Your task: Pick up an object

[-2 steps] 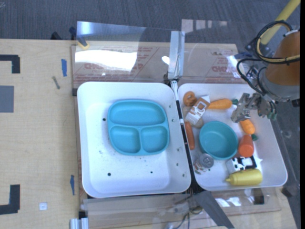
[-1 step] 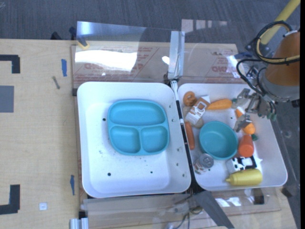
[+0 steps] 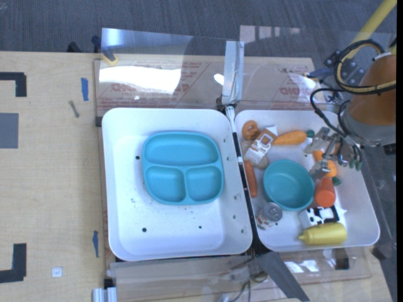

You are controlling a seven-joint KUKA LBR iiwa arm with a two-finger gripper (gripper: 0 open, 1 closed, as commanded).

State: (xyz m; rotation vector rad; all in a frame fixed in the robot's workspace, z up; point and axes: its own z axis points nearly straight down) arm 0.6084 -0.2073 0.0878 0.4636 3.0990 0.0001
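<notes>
Arm [image 3: 371,99] is reaching in from the right, orange band sitting above the wrist, gripper [image 3: 327,153] hanging low over the right bin [image 3: 368,216]. Fingers are lost in clutter of cables and small items, so can't tell if they're open, closed or gripping anything.

Relative to the fingers:
- Carrot-shaped orange piece [image 3: 289,138] is lying just left and slightly up.
- Teal bowl [image 3: 288,184] is sitting down-left, near.
- Small orange-red item [image 3: 325,192] is sitting directly below, just beside the bowl's right rim.
- Black-and-white item [image 3: 321,216] and yellow squeeze bottle [image 3: 323,234] are lying further below, bottle on its side.
- Orange ring [image 3: 250,130], white carton [image 3: 259,147], thin orange stick [image 3: 251,179] are sitting well left, along the bin's left wall.
- Small round tin [image 3: 272,213] is lying down-left, under the bowl.

Left bin [image 3: 119,168] is holding a teal three-compartment tray [image 3: 182,167], well apart from the fingers.
</notes>
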